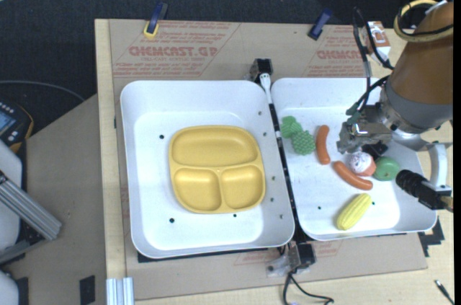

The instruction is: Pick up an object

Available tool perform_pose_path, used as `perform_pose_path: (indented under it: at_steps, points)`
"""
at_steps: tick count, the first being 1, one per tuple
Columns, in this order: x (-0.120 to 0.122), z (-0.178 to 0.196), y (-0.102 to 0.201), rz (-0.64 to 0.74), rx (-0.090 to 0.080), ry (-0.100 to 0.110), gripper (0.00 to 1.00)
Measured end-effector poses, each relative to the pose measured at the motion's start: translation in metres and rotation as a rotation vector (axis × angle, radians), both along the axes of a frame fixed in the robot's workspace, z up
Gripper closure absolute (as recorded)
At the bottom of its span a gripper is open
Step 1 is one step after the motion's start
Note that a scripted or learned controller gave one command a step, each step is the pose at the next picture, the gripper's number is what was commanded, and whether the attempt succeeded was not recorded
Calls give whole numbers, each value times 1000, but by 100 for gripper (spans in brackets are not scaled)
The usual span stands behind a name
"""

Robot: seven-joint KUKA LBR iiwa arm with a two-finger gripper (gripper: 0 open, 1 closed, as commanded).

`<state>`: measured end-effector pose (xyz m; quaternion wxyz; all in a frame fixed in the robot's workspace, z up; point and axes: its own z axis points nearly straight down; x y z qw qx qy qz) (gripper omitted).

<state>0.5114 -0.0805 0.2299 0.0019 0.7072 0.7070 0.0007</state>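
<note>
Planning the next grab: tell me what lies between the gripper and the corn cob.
The gripper hangs over the right bin. One sausage lies slantwise between it and the corn cob; a green ball sits to the side.

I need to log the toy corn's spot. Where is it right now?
The toy corn lies in the right bin, near its front edge, just below the orange sausage and left of the gripper.

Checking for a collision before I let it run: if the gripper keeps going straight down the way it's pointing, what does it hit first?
Most likely the small red and white toy directly beneath the gripper, with the orange sausage just beside it. Depth is hard to judge from this slanted view.
</note>
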Motion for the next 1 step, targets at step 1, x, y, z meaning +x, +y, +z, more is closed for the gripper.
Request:
perform_pose_path:
  at_steps: [1]
  points:
    - [0,4,11,2,1,0,100]
